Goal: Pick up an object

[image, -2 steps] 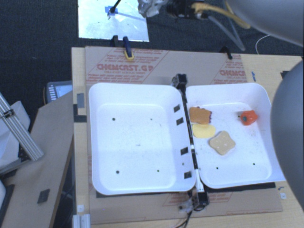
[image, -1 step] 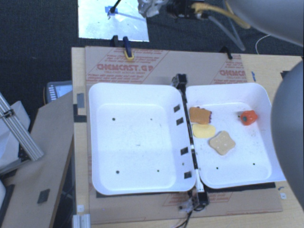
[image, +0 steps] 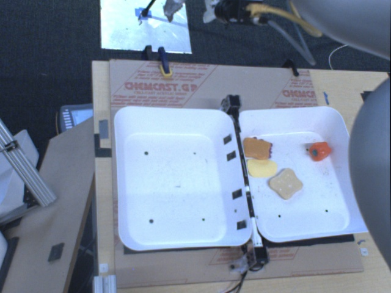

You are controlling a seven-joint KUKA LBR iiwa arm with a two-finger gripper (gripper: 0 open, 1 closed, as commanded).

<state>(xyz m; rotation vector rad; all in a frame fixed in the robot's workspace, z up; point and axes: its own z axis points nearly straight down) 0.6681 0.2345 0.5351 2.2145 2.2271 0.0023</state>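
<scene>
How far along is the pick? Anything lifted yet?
Nothing looks picked. All four items lie in the right bin: orange-brown piece, yellow disc, tan toast-like piece and red-orange object. The gripper sits high beyond the bins. The whole pick remains.

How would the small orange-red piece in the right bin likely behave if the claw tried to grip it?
The orange-red piece looks rounded and chunky, so it may roll or squirt sideways under a pinch. It looks small, so probably light. It sits apart from the flat pieces and near the right bin's far wall, so a nudge might trap it there.
</scene>
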